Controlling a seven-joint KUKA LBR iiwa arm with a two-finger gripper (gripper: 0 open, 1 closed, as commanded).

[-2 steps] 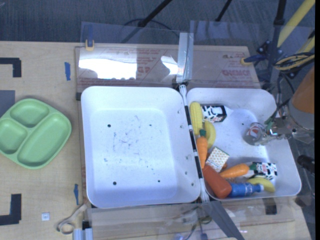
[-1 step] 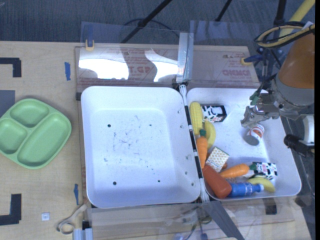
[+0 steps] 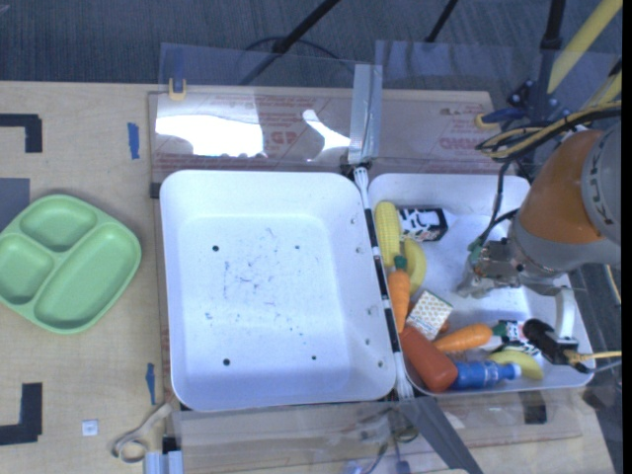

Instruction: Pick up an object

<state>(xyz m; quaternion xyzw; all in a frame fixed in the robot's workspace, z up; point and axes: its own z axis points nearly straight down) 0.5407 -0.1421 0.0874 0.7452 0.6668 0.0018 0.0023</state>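
Corn (image 3: 387,227) lies lengthwise along the right bin's (image 3: 464,188) left wall, while the hand's (image 3: 484,273) opening can't be told.

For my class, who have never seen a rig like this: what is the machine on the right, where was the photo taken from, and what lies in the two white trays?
One camera looks down at a slant on a bench. The grey arm with the orange band is a robot reaching in from the right; its gripper hangs over the right bin. That bin holds toy food: a corn cob, a carrot, a cracker, a blue bottle. The left bin lies beside it; a green plate sits further left. Whether it holds anything is unclear.
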